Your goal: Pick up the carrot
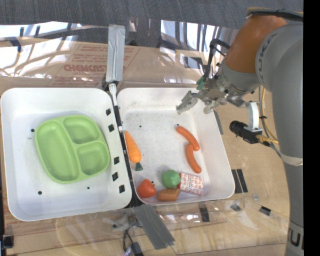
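Your carrot (132, 148) lies in the right bin (216, 143), pressed along that bin's left wall, orange body running top to bottom with the green stub at the lower end. That spot matters: the wall sits just beside one long flank, so a finger has little room to drop in on that side. A grasp across the width, with one finger in the bin's open floor, looks awkward; closing along the wall line is probably easier.

The hand (198, 103) hangs over the bin's upper right area, well apart from the carrot. Its two fingers are spread apart and nothing sits between them, so it carries nothing. It hovers near the upper sausage (188, 137), which is closer to it than your target is, and a straight descent from here would likely meet the wrong thing.

The other things crowd the bin's lower part: a second sausage (193, 159), a green ball (170, 178), a red piece (146, 188), a brown piece (168, 195) and a small printed packet (192, 184). The red piece lies near the carrot's green end (close, though I can't tell if they touch), so approach from the orange upper end to avoid nudging it.

The left bin (13, 143) holds a green tray (72, 148) with three compartments, which plays no part here.

You're at the reach stage: the arm needs to travel left across the bin before descending.
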Robot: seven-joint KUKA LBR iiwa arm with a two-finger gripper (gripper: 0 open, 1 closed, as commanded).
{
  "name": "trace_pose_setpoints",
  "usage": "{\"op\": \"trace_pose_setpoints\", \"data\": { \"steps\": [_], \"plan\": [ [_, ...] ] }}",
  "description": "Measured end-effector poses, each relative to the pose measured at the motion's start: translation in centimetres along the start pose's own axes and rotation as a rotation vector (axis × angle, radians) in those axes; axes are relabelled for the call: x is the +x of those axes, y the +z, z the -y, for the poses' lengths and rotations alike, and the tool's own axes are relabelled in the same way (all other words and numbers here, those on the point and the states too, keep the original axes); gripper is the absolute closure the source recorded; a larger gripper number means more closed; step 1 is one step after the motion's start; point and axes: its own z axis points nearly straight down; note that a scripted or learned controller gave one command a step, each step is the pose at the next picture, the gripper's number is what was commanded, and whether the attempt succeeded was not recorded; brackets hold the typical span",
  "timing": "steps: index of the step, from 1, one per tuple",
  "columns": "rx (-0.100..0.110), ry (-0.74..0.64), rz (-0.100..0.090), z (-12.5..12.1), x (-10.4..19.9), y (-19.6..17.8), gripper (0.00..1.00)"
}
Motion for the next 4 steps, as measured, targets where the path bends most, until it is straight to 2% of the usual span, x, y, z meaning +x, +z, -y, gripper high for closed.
{"op": "trace_pose_setpoints", "data": {
  "steps": [1,2,3,4],
  "plan": [
    [0.003,0.244,0.000,3.1,7.5,9.7,0.00],
    [-0.004,-0.105,0.002,3.9,18.9,2.0,0.00],
    [-0.001,-0.176,0.002,9.7,12.8,2.2,0.00],
    [0.000,-0.263,0.001,11.0,13.1,2.2,0.00]
  ]
}}
